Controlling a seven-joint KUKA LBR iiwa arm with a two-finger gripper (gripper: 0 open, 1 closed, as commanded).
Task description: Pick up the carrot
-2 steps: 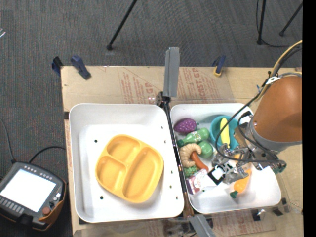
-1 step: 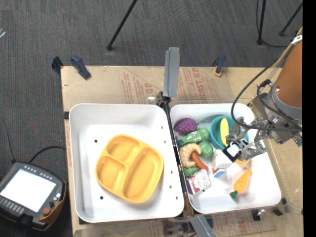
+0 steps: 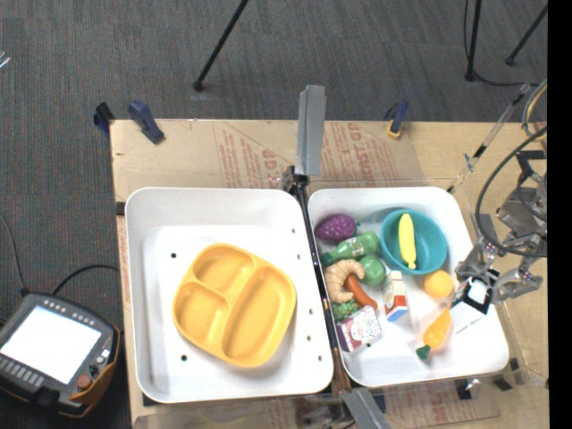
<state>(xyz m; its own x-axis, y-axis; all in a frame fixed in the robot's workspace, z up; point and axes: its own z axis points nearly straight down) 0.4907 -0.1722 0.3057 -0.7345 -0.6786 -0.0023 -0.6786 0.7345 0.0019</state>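
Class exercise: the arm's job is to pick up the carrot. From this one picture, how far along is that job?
Done: the gripper has reached the right bin's right edge, close to the carrot. In hand: nothing visibly; the carrot lies on the bin floor, down and left of the gripper, beside the orange. Left: move over the carrot, close on it and lift it.

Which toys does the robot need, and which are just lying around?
Needed: carrot, gripper.

Lying around: yellow plate, teal bowl with a banana, grapes, orange, hot dog, milk carton.
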